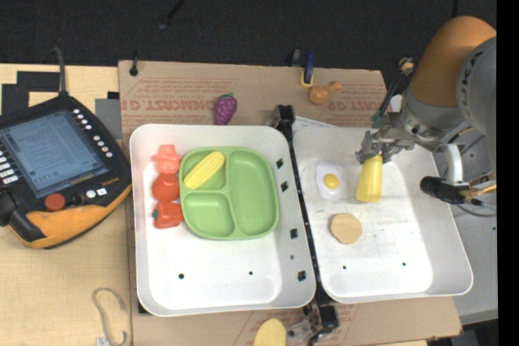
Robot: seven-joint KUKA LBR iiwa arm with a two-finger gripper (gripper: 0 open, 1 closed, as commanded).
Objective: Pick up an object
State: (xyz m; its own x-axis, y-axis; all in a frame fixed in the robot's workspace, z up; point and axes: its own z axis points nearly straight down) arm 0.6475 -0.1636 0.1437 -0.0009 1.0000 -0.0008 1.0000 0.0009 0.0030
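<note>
We find the gripper (379, 148) in the upper right of the frame, over the right bin (442, 255), with its dark fingers reaching down to the top end of a yellow bottle-shaped object (369, 179). Whether those fingers are spread or pressed on the bottle's top we cannot tell; the tips merge with the dark metal above them. The bottle stands or leans in the upper middle of the right bin, its lower end resting near the bin floor, so we judge that the grasp step is in hand, with no lift yet confirmed. The next move, in our judgement, calls for a firm closure on the narrow upper end, followed by a straight rise, as a smooth rounded body may slip or tip. The bottle is plain yellow, roughly cylindrical, slightly narrower at the top. Just to its left lies a fried egg toy (328, 181), and below it a tan round piece (346, 228), both apart from the bottle. Further left, the left bin (211, 279) bears a green divided plate (229, 194) with a corn cob (203, 169) in its upper left compartment, and red items (165, 189) beside the plate.
</note>
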